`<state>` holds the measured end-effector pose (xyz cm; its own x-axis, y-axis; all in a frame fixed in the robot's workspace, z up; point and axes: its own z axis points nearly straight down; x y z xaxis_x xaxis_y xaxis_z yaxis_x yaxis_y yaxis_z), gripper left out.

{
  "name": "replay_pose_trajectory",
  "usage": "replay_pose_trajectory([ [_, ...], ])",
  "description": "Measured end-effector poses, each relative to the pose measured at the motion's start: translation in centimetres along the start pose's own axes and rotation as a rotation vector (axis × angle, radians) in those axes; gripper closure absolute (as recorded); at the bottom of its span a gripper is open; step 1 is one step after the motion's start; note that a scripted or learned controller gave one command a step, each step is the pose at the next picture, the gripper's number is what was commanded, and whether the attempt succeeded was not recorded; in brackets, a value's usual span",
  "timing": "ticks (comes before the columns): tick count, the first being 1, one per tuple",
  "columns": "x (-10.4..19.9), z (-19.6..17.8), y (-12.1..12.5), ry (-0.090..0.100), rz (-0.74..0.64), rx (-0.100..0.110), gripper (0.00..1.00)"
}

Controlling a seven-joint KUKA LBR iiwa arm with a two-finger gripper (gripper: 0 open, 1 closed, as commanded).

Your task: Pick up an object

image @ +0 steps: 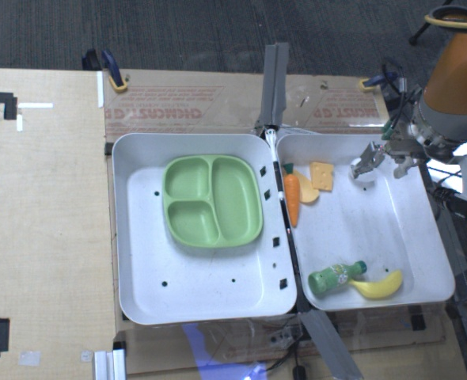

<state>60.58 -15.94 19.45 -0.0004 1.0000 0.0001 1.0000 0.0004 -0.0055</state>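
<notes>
Reaching in from the right edge, the grey arm [453, 93] shows its orange band high at the upper right, with the wrist angled down and leftward toward the right bin [423, 236]. The gripper [366, 165] hangs over that bin's upper right part, above bare white floor, pointing toward the bin's middle. Its metal tip is small and blurred, so how far it stands open cannot be told, and no object can be seen in its grasp.

Objects for picking lie in the right bin. A carrot [292, 198] lies along the left wall, orange with a green top end toward the back. Just beside it, touching or nearly so, sit a pale orange wedge-like piece [308, 194] and a tan square piece [322, 176], perhaps cheese or a cracker. All three lie to the left of the gripper, apart from it. Near the front wall a green bottle [336, 277] lies on its side, and a yellow banana [378, 285] curves just beside its cap end, well apart from the gripper.

The left bin [138, 275] holds a green divided plate [213, 202] with three compartments, resting toward the back half.
</notes>
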Motion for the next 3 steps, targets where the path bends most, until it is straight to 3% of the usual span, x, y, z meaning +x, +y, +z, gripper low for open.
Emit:
replay_pose_trajectory([
  [1, 4.6, 0.3, -4.0, 0.000, -0.100, 0.000, 0.00],
  [2, 5.9, 10.5, 1.1, 0.000, 0.080, -0.002, 0.00],
  [3, 3.6, 10.5, 5.3, -0.001, 0.062, -0.002, 0.00],
])
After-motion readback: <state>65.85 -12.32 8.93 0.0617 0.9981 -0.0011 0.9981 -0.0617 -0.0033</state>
